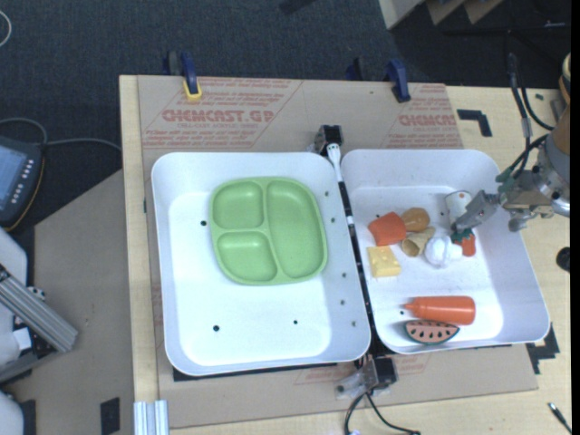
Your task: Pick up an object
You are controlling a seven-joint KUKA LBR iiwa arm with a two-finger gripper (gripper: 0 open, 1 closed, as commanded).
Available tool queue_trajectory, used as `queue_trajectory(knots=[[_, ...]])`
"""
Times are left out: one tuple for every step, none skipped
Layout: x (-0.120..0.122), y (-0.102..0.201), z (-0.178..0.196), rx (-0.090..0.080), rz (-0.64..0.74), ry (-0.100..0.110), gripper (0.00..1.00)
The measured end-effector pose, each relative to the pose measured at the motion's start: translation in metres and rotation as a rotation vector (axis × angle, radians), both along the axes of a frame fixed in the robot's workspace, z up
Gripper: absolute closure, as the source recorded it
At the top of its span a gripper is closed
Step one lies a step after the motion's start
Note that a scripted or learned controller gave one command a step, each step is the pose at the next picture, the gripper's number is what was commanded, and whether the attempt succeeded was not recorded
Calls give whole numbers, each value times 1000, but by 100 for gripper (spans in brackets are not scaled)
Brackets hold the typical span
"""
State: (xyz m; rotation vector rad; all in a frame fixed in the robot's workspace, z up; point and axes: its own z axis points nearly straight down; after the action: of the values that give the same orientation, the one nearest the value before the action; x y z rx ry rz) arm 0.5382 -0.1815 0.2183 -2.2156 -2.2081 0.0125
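My gripper (463, 217) hangs over the back right part of the right bin (517, 279), reaching in from the right. Its grey fingers stand open with nothing between them. Just below the tips lies a small red and green toy (468, 244), beside a white egg (438, 251). Further left are an orange-red block (388, 228), a brown round piece (416, 217), a tan cone (413, 243) and a yellow cheese wedge (383, 262). Near the front lie an orange carrot-like toy (441, 309) and a watermelon slice (430, 332).
The left bin (181, 270) holds a green divided plate (269, 229). A raised rim (349, 243) separates the two bins. Cables and the arm's wrist (536, 188) sit at the right edge. Blue clamps (396, 78) hold the board at the back.
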Motion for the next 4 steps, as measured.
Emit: queue_trajectory(knots=[[3, 0, 8, -3, 4, -14, 0], [-3, -6, -40, -2, 2, -10, 0], [-3, -8, -82, -2, 3, -10, 0], [-4, -7, -136, -1, 3, -9, 0]])
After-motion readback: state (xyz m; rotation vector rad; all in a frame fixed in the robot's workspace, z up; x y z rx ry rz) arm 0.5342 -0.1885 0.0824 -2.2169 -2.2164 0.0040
